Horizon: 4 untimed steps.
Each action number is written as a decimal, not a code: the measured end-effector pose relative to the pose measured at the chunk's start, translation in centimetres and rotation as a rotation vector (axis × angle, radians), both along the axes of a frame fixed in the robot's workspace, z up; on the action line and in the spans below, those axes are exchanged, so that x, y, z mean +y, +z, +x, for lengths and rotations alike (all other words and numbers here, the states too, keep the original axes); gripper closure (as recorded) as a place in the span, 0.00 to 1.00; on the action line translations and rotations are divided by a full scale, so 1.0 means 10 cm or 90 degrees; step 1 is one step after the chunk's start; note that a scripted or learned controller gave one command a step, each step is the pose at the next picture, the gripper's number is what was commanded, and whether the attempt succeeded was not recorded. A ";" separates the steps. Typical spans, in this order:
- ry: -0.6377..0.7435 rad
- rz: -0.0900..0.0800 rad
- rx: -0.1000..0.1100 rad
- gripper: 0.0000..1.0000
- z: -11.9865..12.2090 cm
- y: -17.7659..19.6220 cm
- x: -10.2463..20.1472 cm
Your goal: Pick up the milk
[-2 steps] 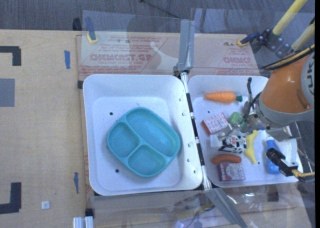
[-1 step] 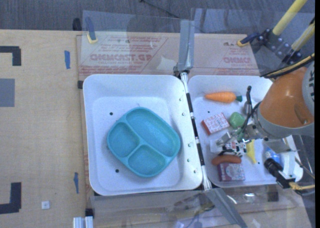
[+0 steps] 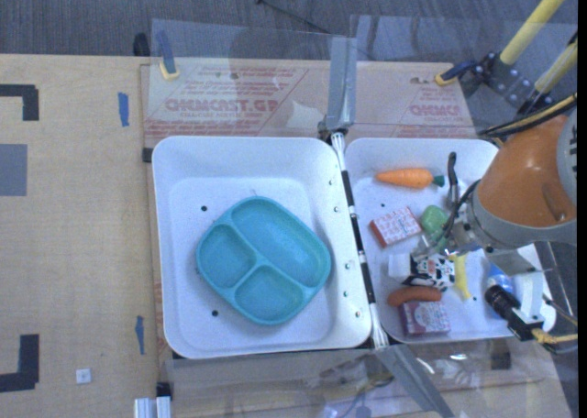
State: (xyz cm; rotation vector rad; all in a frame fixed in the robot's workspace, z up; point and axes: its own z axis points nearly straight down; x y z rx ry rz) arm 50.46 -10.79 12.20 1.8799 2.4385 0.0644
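A tray (image 3: 264, 259) lies in the left bin (image 3: 174, 187); in the right bin (image 3: 367, 161), a carrot (image 3: 404, 178) lies far, a sausage (image 3: 414, 295) near, the milk (image 3: 431, 269) between

Cow-patterned milk carton (image 3: 426, 268), right bin

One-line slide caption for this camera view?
KUKA arm's gripper poised over the milk carton in the right bin; teal plate in left bin.
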 end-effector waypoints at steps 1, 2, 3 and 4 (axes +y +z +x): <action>-0.001 -0.001 0.000 0.00 0.00 0.00 -0.01; 0.123 -0.013 0.003 0.00 -0.04 -0.13 0.08; 0.119 -0.018 -0.008 1.00 0.01 0.02 0.03; -0.314 0.014 0.045 1.00 0.28 1.68 -0.40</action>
